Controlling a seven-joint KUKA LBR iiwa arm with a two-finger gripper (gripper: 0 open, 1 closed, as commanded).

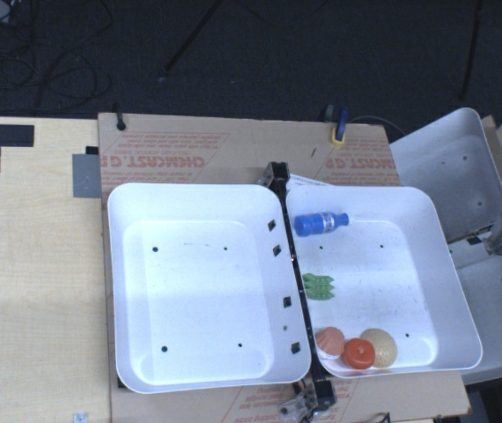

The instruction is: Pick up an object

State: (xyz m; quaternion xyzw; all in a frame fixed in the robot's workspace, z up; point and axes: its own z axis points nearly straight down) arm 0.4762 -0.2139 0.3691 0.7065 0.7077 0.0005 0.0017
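Note:
The right bin (427, 236) holds several small objects. A blue bottle (321, 223) lies on its side near the bin's back left corner. A small green item (318, 286) rests against the bin's left wall, about halfway along. At the front left corner sit three round pieces close together: a pink one (329, 340), a red one (358, 353) and a pale yellow one (380, 345), the red one touching the other two.
The left bin (198, 289) stands beside the right one, joined along a black divider (291, 271). Both rest on a cardboard sheet (189, 152) on the wooden bench. A grey metal plate (454, 161) lies at the right. A blue and yellow clamp (340, 123) sits at the cardboard's far edge.

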